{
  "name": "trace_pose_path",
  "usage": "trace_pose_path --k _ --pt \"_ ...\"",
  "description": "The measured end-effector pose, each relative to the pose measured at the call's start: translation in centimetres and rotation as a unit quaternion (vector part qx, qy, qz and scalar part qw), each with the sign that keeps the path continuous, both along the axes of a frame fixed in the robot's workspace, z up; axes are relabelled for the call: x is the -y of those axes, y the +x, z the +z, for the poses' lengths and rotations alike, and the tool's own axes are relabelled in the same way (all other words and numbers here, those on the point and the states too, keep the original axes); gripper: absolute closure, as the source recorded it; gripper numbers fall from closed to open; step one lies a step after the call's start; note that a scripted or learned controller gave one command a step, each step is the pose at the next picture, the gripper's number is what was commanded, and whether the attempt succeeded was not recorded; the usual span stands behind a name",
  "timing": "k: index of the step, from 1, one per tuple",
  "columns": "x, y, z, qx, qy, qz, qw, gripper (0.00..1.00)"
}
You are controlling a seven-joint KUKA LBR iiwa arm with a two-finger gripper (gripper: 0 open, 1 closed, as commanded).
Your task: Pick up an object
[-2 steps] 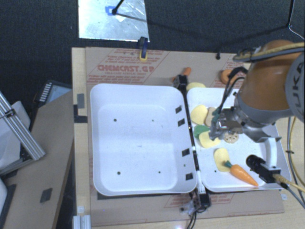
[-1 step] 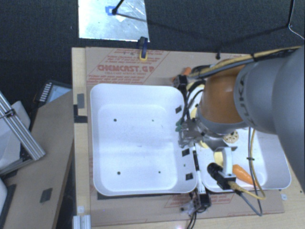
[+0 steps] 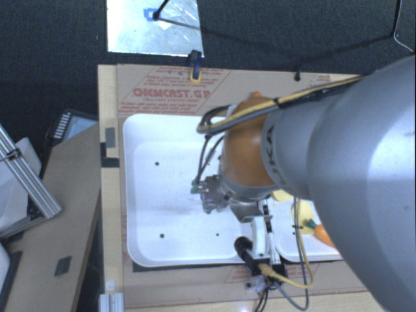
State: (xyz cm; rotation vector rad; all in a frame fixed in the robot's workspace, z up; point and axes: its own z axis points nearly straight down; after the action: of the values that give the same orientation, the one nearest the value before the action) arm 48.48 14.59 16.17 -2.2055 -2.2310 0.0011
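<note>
Gripper (image 3: 207,199), jaw state impossible to tell, hangs over the left bin (image 3: 146,174) near its right wall, beneath the arm's orange band (image 3: 244,151). An orange object (image 3: 323,234) lies in the right bin (image 3: 312,255), partly hidden by the arm.

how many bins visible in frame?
2. Left bin lies mostly in view at centre-left; right bin peeks out at lower right beneath the arm, holding orange and yellow items. More contents may be hidden.
</note>
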Motion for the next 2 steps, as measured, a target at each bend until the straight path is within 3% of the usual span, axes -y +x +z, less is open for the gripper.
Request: trace_pose_path --k 1,2 --pt "-1.2 0.4 13.5 0.009 0.0020 -0.002 1.0000 1.00" --pt "-5.9 4.0 12.7 0.004 -0.0002 -0.002 1.0000 1.00"
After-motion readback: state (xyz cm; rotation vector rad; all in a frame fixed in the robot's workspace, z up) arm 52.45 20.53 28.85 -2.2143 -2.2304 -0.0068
